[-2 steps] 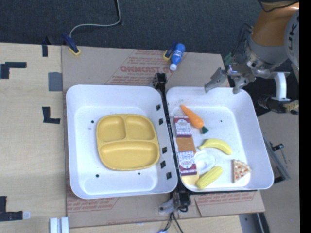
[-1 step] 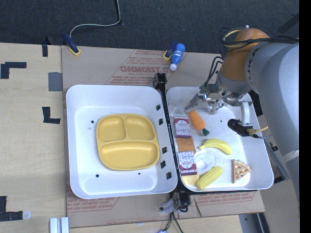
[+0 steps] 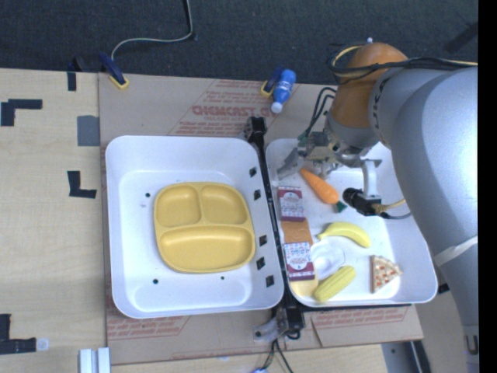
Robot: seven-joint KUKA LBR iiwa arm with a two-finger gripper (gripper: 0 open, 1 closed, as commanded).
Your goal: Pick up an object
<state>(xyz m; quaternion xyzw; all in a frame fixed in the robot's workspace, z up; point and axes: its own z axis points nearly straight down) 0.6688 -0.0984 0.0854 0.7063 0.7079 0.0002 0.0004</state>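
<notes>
Arm point(image 3: 435, 130) reached in from the view's right, orange band above the wrist. The jaws sat low over the far end of the right bin point(image 3: 411, 243), near its far corner on the side of the divide between the bins. Whether the jaws were released or clenched could not be told from this slant.

Nearest object: carrot point(image 3: 320, 185), orange with a green tip, lying flat and tilted just on the camera side of the jaws. Could not tell if it touched them.

Flat packets point(image 3: 293, 230), red-and-white and orange, lay end to end along the bin wall, starting just beside the jaws on the camera side and running away toward the near rim.

Banana point(image 3: 348, 233) lay past the carrot, farther from the jaws toward the near end. Between it and the corn cob lay a clear plastic piece point(image 3: 330, 255), shape unclear.

Corn cob point(image 3: 334, 283) and pizza slice point(image 3: 384, 272) lay at the near end, well apart from the jaws, side by side but not touching.

Left bin point(image 3: 128, 231) lay to the view's left of the jaws, across the divide, holding a yellow three-compartment tray point(image 3: 204, 228) near its middle.

Blue-and-white bottle point(image 3: 281, 86) lay on the desk point(image 3: 46, 208) beyond the bins, on the far side of the jaws.
</notes>
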